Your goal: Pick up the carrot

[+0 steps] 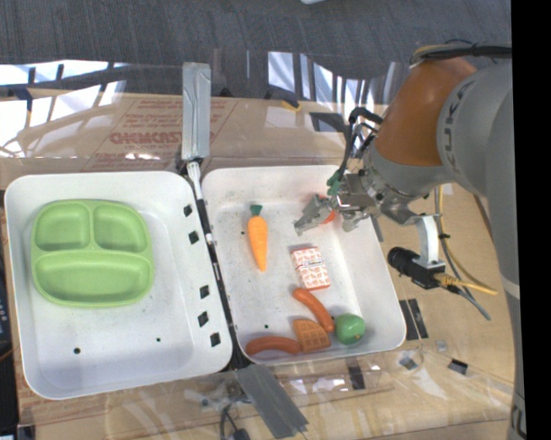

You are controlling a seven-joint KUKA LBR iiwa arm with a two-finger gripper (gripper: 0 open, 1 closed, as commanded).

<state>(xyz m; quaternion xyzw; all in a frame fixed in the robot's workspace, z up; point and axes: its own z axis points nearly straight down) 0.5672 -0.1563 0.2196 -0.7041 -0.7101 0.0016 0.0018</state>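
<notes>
Overhead, two white bins (46, 358) on cardboard (146, 129)

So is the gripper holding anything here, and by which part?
Nothing held. The gripper hangs apart from the carrot, which lies in the right bin.

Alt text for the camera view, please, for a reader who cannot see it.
The carrot lies untouched in the right bin, with the claw hovering to its right. A green divided plate sits in the left bin.
</notes>
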